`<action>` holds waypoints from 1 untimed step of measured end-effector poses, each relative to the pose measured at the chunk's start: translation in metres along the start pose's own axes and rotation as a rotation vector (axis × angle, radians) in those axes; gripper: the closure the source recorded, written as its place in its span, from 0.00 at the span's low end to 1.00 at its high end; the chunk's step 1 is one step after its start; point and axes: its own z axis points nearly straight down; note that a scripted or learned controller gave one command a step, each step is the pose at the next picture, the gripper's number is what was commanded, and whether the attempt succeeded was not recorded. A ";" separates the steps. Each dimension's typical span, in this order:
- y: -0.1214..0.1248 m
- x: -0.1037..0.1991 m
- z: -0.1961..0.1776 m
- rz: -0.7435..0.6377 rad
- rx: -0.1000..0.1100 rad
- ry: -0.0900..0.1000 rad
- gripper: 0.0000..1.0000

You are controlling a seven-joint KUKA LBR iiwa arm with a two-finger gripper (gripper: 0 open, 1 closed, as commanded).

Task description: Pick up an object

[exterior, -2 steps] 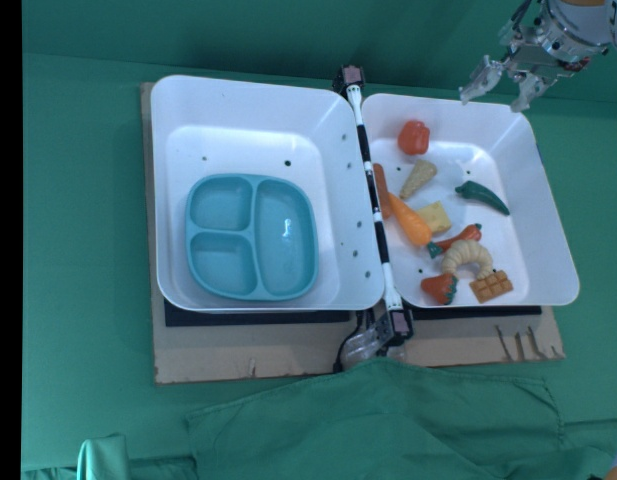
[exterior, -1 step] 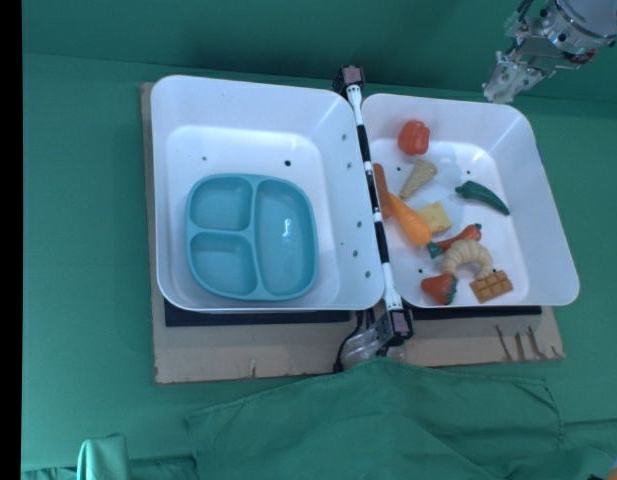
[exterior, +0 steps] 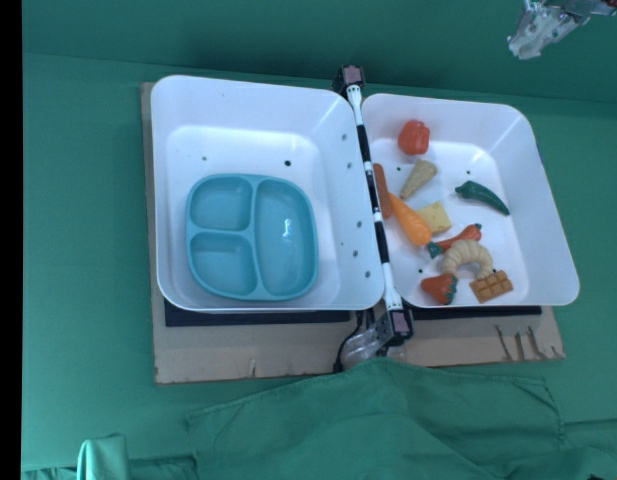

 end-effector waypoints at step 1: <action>0.000 -0.009 -0.037 0.002 0.006 0.001 1.00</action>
